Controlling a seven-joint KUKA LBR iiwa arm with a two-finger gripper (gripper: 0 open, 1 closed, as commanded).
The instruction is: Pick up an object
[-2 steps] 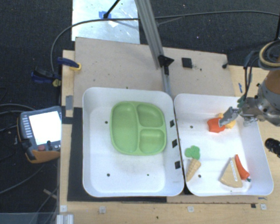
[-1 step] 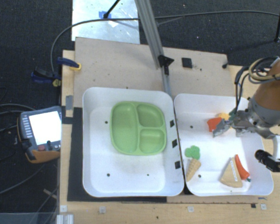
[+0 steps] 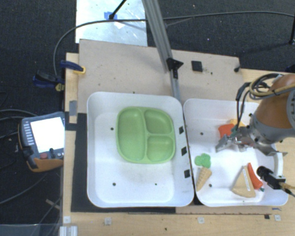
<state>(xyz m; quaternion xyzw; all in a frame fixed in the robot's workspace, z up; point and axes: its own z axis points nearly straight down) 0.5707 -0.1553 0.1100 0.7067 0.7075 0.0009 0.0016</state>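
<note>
Pincer (image 3: 227, 142) down low inside the right bin (image 3: 217, 195), metal fingers pointing left, and from this angle I cannot tell whether they stand apart or closed. Right beside the tips sits an orange-red piece (image 3: 226, 129), touching or nearly so, though nothing shows between the fingers. Behind the pincer the grey arm with its orange band (image 3: 277, 109) comes in from the right edge. Further down the same bin, a sandwich-like wedge with a red stripe (image 3: 246, 182) lies near the lower right corner. Over by the bin's left wall there's an ice-cream cone toy with a green top (image 3: 203, 170). Across the divide, the left bin (image 3: 99, 186) carries a green divided plate (image 3: 145, 134), well apart from the pincer. Both bins rest on the tabletop (image 3: 120, 64).
</note>
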